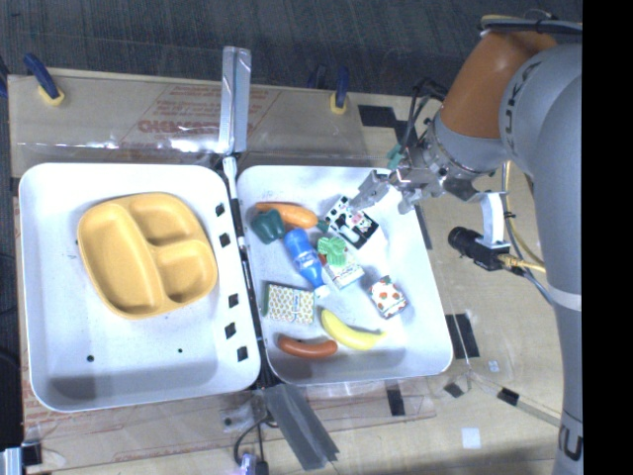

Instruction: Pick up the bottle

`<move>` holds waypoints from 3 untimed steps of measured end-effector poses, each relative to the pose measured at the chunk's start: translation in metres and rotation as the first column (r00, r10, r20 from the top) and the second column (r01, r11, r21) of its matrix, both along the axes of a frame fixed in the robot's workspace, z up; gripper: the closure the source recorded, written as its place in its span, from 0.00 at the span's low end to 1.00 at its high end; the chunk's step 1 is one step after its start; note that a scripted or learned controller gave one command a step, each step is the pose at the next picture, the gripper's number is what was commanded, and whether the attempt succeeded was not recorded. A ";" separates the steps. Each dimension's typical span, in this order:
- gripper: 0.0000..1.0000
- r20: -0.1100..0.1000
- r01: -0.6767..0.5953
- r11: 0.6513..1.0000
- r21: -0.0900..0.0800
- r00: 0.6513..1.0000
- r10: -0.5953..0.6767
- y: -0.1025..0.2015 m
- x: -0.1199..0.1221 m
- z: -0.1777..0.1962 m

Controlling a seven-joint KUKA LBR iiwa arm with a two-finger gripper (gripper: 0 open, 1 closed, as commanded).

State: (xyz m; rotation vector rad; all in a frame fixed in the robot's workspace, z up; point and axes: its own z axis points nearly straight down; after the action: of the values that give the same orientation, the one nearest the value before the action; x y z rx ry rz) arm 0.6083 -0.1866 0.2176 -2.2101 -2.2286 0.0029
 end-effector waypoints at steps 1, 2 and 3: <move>0.00 0.018 0.021 1.000 -0.001 1.000 -0.021 0.085 -0.019 -0.117; 1.00 0.018 0.019 1.000 -0.002 1.000 -0.019 0.083 -0.019 -0.107; 1.00 0.000 0.128 0.992 0.000 0.992 -0.128 0.179 -0.018 -0.026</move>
State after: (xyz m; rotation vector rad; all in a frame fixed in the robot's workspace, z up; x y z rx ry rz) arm 0.5905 -0.0076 0.1917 -2.3482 -2.0828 0.0028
